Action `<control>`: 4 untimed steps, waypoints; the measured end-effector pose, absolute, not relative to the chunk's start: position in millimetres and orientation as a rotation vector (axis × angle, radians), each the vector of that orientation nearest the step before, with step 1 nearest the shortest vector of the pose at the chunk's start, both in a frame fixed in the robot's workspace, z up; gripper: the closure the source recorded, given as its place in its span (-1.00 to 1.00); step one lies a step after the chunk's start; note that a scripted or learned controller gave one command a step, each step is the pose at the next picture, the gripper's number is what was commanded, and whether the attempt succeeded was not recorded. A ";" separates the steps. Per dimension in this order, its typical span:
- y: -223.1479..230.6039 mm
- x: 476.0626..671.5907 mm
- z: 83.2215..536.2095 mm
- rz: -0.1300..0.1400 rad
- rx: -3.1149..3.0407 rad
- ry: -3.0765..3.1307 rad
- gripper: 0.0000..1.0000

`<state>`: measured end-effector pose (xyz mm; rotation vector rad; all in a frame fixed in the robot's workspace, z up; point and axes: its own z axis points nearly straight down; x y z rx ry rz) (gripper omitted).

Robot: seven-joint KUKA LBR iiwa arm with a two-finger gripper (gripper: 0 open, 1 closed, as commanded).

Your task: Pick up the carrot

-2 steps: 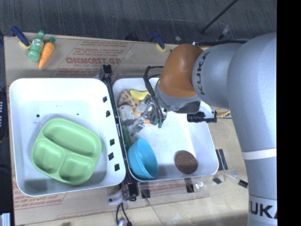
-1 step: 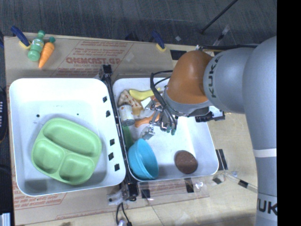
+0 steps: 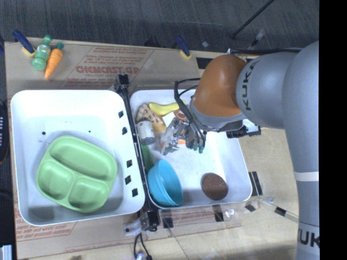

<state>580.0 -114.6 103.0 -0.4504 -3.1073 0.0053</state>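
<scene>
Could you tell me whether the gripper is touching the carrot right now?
Apart. In the camera view, the carrot lies on the cardboard beyond the left bin, while the gripper is over the right bin, far from it.

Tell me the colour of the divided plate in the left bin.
Light green plate, clearest in the camera view.

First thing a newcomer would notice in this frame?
The big grey arm with its orange band dominates, reaching in from the right over the right bin, its gripper low among a clutter that includes a banana. Next, the green divided plate alone in the left bin. The carrot lies outside both bins, on the cardboard at top left.
</scene>
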 end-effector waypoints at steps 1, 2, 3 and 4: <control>-172.4 508.3 130.3 0.007 -0.299 -3.126 1.00; -105.1 478.0 91.9 0.000 -0.331 -3.124 1.00; -142.4 478.6 239.1 0.007 0.095 -3.145 1.00; -211.0 498.6 92.7 0.006 0.500 -3.106 1.00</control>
